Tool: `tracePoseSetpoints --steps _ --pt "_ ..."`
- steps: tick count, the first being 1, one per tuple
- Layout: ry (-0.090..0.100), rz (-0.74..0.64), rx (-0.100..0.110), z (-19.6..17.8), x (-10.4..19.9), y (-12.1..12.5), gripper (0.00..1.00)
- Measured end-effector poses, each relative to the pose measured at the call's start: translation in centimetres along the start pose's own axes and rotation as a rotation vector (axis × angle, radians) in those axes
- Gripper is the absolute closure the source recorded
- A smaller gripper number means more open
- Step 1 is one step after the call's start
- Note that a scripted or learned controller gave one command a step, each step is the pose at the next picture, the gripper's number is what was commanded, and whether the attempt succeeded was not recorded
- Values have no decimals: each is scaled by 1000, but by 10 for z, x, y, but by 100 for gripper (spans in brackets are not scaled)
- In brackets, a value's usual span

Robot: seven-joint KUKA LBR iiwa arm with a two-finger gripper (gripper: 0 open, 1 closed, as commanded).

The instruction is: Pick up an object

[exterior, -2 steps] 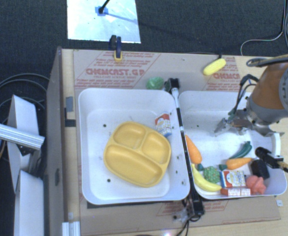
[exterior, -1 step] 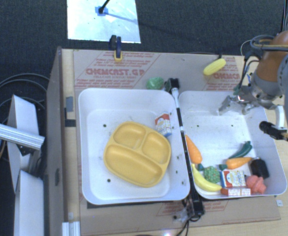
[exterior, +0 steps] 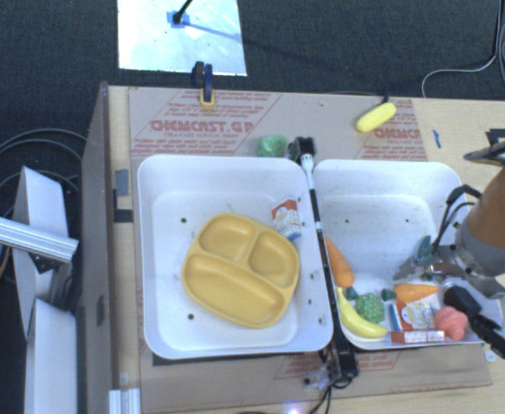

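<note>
The bench holds two white bins. In the right bin [exterior: 381, 179], toys crowd the near corner: banana [exterior: 358, 316], broccoli [exterior: 370, 305], carrot [exterior: 412, 292]. The gripper [exterior: 431, 261] hovers close; I cannot tell its jaw state. Crowding risks a glancing, failed grab.

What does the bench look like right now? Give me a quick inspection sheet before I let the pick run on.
Surface: brown board bearing the left bin and right bin side by side.
Job's things: right bin holds a carrot, banana, green broccoli piece, orange piece, pink item, small carton.
Clutter: yellow divided tray and a small packet in the left bin; yellow object and green object on the board.
Grippers: gripper low over the right bin's near right corner; grasp not discernible.
Cables: loops at left and upper right.
Surroundings: dark carpet, shiny sheet.
</note>
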State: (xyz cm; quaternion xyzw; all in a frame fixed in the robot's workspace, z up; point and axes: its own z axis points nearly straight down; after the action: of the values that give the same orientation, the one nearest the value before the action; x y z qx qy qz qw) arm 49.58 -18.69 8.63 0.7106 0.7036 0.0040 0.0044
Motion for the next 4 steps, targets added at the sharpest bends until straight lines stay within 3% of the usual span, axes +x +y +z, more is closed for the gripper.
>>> tracePoseSetpoints --steps 1,2,3,4 --pt "-2 -18 1 2 -2 97 0" --pt "-1 -9 11 -18 -21 61 0" --pt "-1 -13 7 -28 -19 63 100" --pt "0 -12 8 -27 -19 63 0"
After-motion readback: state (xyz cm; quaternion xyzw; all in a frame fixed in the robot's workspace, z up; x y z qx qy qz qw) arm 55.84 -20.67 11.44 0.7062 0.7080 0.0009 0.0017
